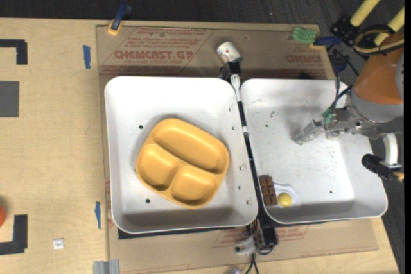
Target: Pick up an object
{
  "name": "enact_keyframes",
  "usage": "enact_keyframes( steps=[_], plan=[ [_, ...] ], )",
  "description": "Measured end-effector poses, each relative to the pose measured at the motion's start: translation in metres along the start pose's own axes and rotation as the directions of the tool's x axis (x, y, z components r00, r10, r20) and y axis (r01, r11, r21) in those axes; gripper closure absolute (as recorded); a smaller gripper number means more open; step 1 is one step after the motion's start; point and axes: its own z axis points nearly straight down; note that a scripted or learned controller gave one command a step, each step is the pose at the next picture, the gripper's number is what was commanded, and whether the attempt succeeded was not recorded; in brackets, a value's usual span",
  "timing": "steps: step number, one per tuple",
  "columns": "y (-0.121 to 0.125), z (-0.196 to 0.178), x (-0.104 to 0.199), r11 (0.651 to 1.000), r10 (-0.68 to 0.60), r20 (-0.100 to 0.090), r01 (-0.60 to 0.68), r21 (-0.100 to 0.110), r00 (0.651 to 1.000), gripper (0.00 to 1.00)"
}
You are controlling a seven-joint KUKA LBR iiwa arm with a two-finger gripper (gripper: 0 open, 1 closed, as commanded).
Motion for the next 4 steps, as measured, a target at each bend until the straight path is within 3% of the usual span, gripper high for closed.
enact_keyframes(
  steps=[1,2,3,4],
  plan=[
    [-0.022,0.004,0.083,0.999,0.041,0.011,-0.041,0.002,0.999,0.0],
    [-0.014,-0.091,0.028,0.935,0.354,0.014,-0.354,-0.003,0.935,0.0],
    [-0.073,-0.016,0.068,0.937,0.35,0.013,-0.35,0.0,0.937,0.0],
    [-0.056,0.003,0.013,0.994,0.109,0.012,-0.109,0.001,0.994,0.0]
  ],
)
